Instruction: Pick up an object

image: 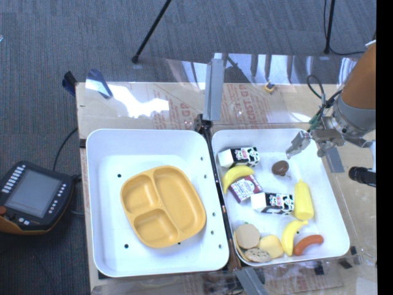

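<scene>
Objects for picking lie together in the right bin, which sits touching the left bin along their shared wall; the left bin bears a yellow divided plate and lies well apart from the fingers, toward the view's left. The arm enters from the view's right, its orange band uppermost and its grey wrist canted down and leftward over the right bin's upper right corner. The gripper hangs at the end of it with its two fingers spread wide apart and nothing between them: one finger points down-left, the other down-right. Judged by position, the nearest candidate is the small brown round item, which lies just below and slightly left of the left finger, apart from it and not between the two; it has no long axis, so no wrist rotation appears necessary. Next nearest is the yellow corn-like piece, below the fingers, long axis running up-down in the view. Two milk cartons, a banana and a purple carton lie farther left and below. A second banana, a sausage and cookies lie farthest below. The coming move likely requires a short shift down-left, then descent.
</scene>
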`<state>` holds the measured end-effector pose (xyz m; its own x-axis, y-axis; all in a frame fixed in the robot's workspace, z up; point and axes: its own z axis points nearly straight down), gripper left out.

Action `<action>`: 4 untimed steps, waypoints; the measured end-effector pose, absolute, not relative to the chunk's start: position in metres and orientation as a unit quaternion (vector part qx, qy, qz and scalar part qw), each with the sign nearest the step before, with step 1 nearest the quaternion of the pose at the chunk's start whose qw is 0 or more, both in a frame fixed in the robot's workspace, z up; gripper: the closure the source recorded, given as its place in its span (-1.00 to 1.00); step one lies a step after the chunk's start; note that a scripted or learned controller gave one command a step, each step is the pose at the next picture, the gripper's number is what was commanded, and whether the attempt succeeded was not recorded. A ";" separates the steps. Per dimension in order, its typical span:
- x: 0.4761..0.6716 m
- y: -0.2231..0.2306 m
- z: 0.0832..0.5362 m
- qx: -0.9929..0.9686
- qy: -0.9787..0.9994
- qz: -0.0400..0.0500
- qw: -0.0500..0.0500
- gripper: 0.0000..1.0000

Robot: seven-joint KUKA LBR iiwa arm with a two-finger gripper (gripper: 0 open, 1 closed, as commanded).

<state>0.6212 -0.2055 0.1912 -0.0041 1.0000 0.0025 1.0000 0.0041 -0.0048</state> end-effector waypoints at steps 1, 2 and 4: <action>0.645 -0.132 0.122 -0.723 -0.690 0.001 0.002 -1.00; 0.645 -0.089 0.176 -0.666 -0.746 0.000 0.000 -1.00; 0.589 -0.099 0.101 -0.643 -0.766 -0.003 -0.002 1.00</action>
<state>0.5893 -0.0989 0.1011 -0.1720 0.9851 0.0007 0.9851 0.1720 0.0070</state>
